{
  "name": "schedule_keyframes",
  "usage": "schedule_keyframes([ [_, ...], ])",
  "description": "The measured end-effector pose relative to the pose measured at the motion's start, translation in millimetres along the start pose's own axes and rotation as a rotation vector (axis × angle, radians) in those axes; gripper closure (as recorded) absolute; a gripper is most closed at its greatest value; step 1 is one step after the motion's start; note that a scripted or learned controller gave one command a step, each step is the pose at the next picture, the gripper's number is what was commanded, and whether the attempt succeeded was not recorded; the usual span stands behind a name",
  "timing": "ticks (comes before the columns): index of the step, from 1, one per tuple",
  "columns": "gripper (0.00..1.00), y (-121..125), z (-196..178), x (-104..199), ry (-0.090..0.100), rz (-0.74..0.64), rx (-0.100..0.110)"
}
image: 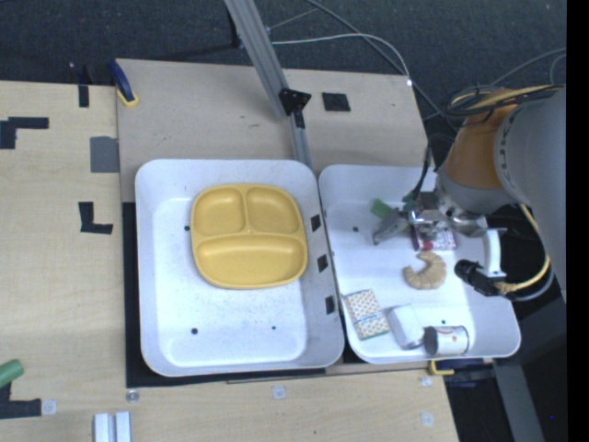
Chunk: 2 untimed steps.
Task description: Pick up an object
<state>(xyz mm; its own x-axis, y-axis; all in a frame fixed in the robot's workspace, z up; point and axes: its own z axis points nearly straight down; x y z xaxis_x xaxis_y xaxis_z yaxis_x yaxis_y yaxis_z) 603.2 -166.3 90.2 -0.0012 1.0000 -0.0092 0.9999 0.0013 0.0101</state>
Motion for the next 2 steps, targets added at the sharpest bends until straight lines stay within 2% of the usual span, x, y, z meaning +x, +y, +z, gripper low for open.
schedule_keyframes([
  [1, 1.00, 1.7, -12.0, 0.3, -0.001, -0.001, -0.006],
  [2, 1.00, 4.5, -54.9, 4.3, 0.009, -0.001, 0.008],
])
